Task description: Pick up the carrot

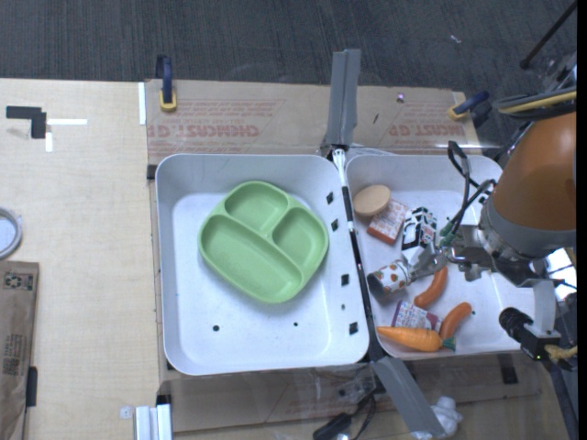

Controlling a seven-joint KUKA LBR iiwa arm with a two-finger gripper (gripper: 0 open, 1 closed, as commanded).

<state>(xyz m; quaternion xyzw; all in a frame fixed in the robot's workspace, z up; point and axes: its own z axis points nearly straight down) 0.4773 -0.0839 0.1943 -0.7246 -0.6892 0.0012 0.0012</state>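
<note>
Carrot (411,338): we see it lying flat by the near wall of the right bin (477,174).
Long axis: roughly left to right across the view, pointed tip to the left, green top to the right.
Gripper (429,262): we find it low over the mid-bin clutter, just by an orange sausage (432,287).
Fingers: we cannot tell open from closed.
Key relation: the carrot lies nearward of the gripper, apart, past the sausage.

We see the carrot (410,338) — orange, tapered, with a green tuft at its right end — lying flat and nearly crosswise along the front edge of the right bin (477,347), near that bin's front left corner.
</note>
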